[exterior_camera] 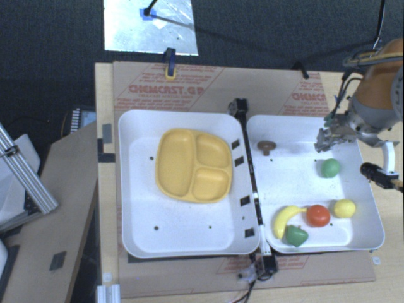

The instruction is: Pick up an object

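Note:
The right bin (287, 182) holds a green ball (329, 168), a yellow banana (285, 218), an orange-red fruit (318, 215), a small yellow lemon (344, 208), a green pepper-like piece (295, 235) and a small brown mushroom-shaped piece (266, 147). My gripper (323, 142) hangs over the bin's far right part, just above and slightly left of the green ball. Nothing shows between its fingers.
The left bin (136, 232) carries a yellow divided plate (192, 164). A black divider with clips (247, 169) runs between the bins. Both bins rest on a cardboard sheet (189, 84). A metal plate (150, 16) lies beyond the bench.

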{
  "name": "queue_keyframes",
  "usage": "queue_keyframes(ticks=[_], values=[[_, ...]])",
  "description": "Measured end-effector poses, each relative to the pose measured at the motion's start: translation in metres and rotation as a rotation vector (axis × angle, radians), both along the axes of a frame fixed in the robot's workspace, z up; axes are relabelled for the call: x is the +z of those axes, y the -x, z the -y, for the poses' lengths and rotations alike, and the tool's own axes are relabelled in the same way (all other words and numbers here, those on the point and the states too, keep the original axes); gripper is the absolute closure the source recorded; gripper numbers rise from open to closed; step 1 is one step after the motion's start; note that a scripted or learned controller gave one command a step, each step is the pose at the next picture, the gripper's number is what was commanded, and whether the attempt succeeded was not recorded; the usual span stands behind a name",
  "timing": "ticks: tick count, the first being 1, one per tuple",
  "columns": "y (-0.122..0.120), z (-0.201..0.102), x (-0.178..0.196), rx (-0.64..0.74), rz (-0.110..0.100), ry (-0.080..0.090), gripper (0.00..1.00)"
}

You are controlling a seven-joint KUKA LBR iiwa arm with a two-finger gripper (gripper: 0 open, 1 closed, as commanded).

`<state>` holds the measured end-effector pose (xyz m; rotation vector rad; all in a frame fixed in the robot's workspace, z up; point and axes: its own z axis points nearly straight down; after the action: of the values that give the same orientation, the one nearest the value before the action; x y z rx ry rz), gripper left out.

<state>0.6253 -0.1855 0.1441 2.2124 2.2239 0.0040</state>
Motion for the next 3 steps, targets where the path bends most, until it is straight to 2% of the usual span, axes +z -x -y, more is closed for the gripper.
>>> queue_keyframes(ticks=[1, 2, 3], values=[[-0.004, -0.005, 0.064, 0.001, 0.003, 0.001, 1.0], [-0.006, -0.004, 0.093, 0.001, 0.001, 0.0, 1.0], [-0.003, -0.049, 0.099, 0.003, -0.003, -0.001, 1.0]])
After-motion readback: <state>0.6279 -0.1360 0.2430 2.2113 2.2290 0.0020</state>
